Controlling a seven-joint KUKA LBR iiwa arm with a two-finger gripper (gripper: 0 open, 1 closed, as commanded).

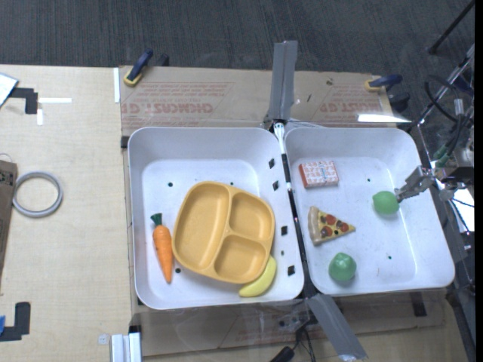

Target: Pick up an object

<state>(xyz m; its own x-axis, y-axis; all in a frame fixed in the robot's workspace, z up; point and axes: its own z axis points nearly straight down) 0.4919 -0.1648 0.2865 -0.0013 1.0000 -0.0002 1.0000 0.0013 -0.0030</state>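
Note:
In the right bin [423, 277] lie a light green ball [385, 203], a darker green apple [342, 268], a toy pizza slice [329, 225] and a small red and white box [318, 173]. My gripper [408, 190] reaches in low over the bin's right wall, its tip just to the right of the light green ball and close to it. Nothing is seen held in it. The left bin [143, 202] holds a yellow divided plate [224, 232], an orange carrot [162, 250] to the plate's left and a yellow banana [260, 280] at its lower right.
A roll of tape [35, 194] lies on the wooden bench to the left of the bins. Cardboard [196, 100] with clamps sits behind the bins. Cables and arm hardware [453, 149] crowd the right edge.

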